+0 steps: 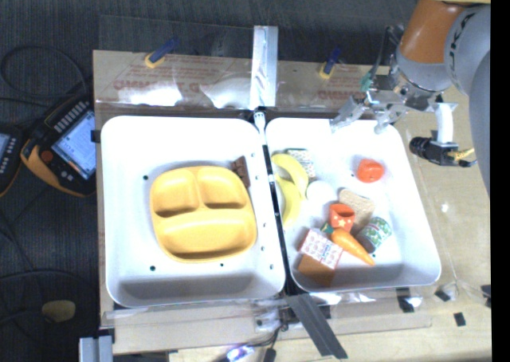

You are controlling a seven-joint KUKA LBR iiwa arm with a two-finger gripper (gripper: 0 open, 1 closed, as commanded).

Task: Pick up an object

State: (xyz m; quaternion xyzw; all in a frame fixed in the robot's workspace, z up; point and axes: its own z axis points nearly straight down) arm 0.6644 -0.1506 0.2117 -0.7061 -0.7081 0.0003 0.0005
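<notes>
The right bin [414, 217] holds a jumble of toy food: a yellow banana [287, 181], a red tomato [370, 169], a white ball [319, 191], an orange carrot [352, 245], a red cup [341, 215], a green-and-white can [376, 231] and a small printed box [320, 250]. My gripper [369, 113] hangs over the back rim of that bin, up and slightly left of the tomato. Its fingers [347, 115] are spread open with nothing between them.
A yellow divided plate [203, 213] lies in the left bin [119, 193], with a small brown piece [241, 167] at its back right corner. A metal divider post [264, 65] stands behind the bins. A handheld pendant [68, 145] rests off the bench at left.
</notes>
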